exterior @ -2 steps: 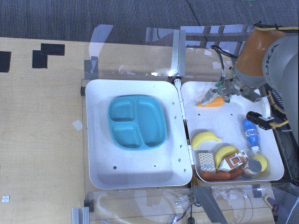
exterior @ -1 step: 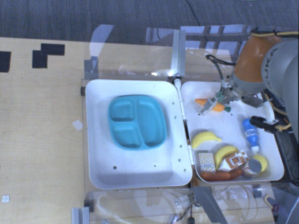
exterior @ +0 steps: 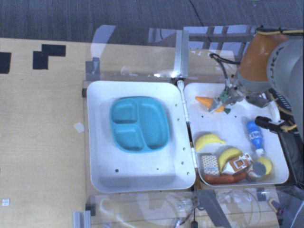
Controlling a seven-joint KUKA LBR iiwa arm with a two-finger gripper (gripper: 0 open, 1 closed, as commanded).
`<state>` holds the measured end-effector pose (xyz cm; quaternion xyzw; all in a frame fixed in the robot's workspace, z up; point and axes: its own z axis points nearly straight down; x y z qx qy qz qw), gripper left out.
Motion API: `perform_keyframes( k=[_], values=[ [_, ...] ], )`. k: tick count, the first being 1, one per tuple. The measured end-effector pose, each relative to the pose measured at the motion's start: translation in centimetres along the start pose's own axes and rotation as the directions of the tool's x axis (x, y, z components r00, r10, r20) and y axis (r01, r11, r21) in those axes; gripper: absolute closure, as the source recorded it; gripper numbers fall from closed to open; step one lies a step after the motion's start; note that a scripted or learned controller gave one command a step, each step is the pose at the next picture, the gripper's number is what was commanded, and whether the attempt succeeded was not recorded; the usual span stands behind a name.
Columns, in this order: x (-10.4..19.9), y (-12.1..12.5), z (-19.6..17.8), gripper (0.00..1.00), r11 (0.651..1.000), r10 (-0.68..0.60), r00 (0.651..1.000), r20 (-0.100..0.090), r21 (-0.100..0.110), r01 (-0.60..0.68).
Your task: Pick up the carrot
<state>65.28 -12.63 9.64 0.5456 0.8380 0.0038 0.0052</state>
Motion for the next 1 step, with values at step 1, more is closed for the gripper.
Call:
perform_keyframes(
  k=[1],
  values=[
    [5.35,2.75,-8.80,1.00,0.999,0.042,0.999,-0.002,0.006,-0.042]
  ],
)
